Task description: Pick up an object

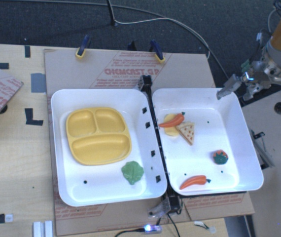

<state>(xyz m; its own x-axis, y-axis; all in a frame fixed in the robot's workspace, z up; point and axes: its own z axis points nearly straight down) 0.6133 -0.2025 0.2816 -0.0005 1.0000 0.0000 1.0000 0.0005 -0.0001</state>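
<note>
Left bin (61, 102), centre-left of frame: yellow tray (98, 135) with three compartments, green lettuce (132, 172) just below its lower right corner, apart from it.

Right bin (246, 132), centre-right: chilli (172, 121) lying across a pale slice, pizza wedge (187, 132) touching that pair; a second chilli (193, 181) alone near the bottom wall; small teal-and-red piece (220, 156) alone toward the right wall.

Gripper (229, 89) at upper right, over the right bin's top right corner, above the rim, holding nothing. How far apart its jaws stand cannot be told.

Pick not yet begun. Best bet is probably an isolated target: the lower chilli or the teal piece, both well apart from neighbours. Descend centred, close across the chilli's narrow width, and avoid the touching cluster and the bin walls.
</note>
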